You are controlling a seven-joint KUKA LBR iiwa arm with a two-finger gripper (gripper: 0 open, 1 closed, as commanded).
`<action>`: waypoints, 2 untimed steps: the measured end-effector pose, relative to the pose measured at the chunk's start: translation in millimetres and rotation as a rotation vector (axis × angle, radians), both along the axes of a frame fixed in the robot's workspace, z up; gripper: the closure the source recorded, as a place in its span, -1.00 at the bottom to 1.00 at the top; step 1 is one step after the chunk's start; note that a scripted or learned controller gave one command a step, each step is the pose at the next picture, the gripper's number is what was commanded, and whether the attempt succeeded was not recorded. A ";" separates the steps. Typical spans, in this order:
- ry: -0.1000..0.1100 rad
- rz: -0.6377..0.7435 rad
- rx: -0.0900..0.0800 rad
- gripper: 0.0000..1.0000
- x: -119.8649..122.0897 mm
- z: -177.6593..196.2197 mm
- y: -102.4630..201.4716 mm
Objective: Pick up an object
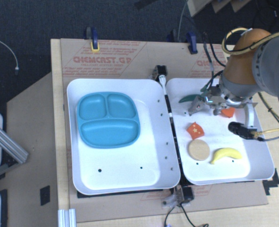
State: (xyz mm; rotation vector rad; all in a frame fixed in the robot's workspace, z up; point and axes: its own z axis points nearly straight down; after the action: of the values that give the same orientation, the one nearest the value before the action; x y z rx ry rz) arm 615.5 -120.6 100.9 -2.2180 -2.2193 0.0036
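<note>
Gripper (210, 104) low in right bin (257, 169), upper part of frame; finger state cannot tell. Advice: centre over one item, e.g. red block (195, 130), before closing.

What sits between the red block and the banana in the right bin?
In the camera view, the round tan disc lies between the red block and the banana, just below the block and left of the banana.

The gripper (214, 103) hides part of a small orange piece (228, 112); its fingers look too blurred to read. The arm (267, 65) is cut off at right.
</note>
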 end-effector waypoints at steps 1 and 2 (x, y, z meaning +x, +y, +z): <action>0.000 0.000 0.000 -1.00 -0.4 -17.3 0.6; -0.004 -0.001 -0.001 1.00 0.6 -5.5 0.4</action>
State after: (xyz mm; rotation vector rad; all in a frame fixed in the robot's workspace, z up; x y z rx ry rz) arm 616.0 -120.3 95.4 -2.2213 -2.2208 0.0003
